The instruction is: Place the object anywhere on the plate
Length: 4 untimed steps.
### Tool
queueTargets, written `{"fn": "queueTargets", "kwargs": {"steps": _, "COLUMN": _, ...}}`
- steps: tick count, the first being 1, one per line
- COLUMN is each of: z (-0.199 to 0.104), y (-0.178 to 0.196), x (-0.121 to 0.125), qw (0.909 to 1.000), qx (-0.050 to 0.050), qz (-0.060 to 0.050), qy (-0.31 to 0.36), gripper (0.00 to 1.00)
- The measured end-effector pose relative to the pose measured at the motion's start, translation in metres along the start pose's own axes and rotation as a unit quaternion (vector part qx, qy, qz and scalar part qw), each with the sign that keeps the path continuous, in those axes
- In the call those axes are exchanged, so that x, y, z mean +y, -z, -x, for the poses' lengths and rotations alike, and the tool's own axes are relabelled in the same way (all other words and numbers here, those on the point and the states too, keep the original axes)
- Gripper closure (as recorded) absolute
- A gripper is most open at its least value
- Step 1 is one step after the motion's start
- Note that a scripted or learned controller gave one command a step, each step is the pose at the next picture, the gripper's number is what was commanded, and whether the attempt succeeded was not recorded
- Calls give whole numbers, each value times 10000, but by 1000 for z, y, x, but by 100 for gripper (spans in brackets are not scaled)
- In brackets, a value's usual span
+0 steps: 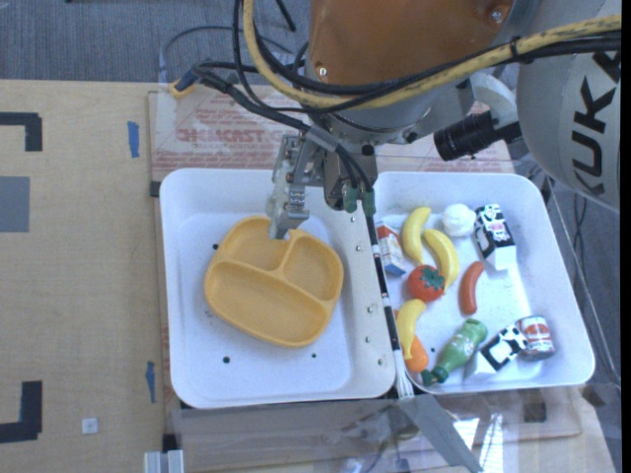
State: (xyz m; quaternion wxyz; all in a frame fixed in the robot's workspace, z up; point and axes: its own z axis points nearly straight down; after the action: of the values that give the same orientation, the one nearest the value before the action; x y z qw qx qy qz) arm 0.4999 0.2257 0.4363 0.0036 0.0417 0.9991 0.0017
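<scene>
A yellow divided plate [274, 282] lies in the left bin [187, 264], with nothing on it. My gripper [310, 203] hangs over the plate's far edge, near the wall between the two bins. Its fingers stand open; one silver finger [288, 203] reaches down to the plate's rim, and I see nothing held between them. The toy objects lie in the right bin [552, 264]: two bananas [441, 252], a tomato [426, 283], a sausage [471, 288] and a green bottle [456, 348].
The right bin also holds a white ball [457, 219], a black-and-white carton [492, 231], a small can [536, 335] and a carrot [415, 354]. The arm's orange wrist and cables [394, 37] loom over the far side of both bins.
</scene>
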Motion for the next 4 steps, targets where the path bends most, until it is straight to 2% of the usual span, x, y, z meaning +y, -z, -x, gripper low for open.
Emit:
{"fn": "queueTargets", "kwargs": {"steps": 1, "z": 0, "y": 0, "x": 0, "qw": 10000, "qx": 0, "qz": 0, "qy": 1, "gripper": 0}}
{"fn": "queueTargets", "kwargs": {"steps": 2, "z": -8, "y": -275, "x": -23, "qw": 9824, "qx": 28, "qz": -19, "qy": -1865, "gripper": 0}}
{"fn": "queueTargets", "kwargs": {"steps": 3, "z": 12, "y": -221, "x": -49, "qw": 9864, "qx": 16, "qz": -13, "qy": -1646, "gripper": 0}}
{"fn": "queueTargets", "kwargs": {"steps": 4, "z": 13, "y": -210, "x": -48, "qw": 9862, "qx": -7, "qz": 6, "qy": -1655, "gripper": 100}}
